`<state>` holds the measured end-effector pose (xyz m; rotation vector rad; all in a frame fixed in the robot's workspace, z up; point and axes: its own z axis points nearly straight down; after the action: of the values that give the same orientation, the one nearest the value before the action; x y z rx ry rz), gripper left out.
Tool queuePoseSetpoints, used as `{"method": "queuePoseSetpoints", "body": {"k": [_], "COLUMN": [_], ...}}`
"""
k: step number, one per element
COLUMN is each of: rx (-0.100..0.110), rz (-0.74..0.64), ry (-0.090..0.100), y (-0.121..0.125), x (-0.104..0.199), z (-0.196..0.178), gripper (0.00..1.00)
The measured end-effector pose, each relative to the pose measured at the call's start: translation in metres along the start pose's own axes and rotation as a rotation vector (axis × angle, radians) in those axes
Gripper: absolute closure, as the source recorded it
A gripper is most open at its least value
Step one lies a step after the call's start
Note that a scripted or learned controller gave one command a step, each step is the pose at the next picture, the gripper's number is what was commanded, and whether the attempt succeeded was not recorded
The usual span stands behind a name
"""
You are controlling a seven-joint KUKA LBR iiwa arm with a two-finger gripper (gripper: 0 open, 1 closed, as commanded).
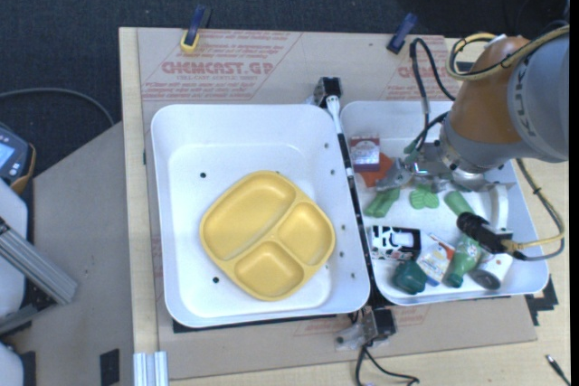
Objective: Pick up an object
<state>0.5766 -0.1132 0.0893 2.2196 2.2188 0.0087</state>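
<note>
Looking down from the overhead cam, the arm (507, 104) comes in from the right and hangs low over the right bin (534, 280), with the gripper (425, 165) down among the clutter, just above some green pieces (423, 198); honestly can't tell how it's set from this angle. The left bin (172, 194) just has the yellow divided tray (268, 235). I'd guess those green bits are light, smooth plastic, maybe a bit slippery, so pinching one across its narrow middle looks safest.

Red letters reading "CHEMCAST G.P" are showing on the brown board (231, 59) covering the desk, in the upper left of the frame.
</note>
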Motion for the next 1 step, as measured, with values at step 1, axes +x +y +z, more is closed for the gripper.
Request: {"method": "queuePoseSetpoints", "body": {"k": [1], "rx": [-0.007], "rz": [0.001], "ry": [-0.001], "y": [0.0017], "x": [0.0002], "z": [-0.0124], "gripper": [1.0]}}
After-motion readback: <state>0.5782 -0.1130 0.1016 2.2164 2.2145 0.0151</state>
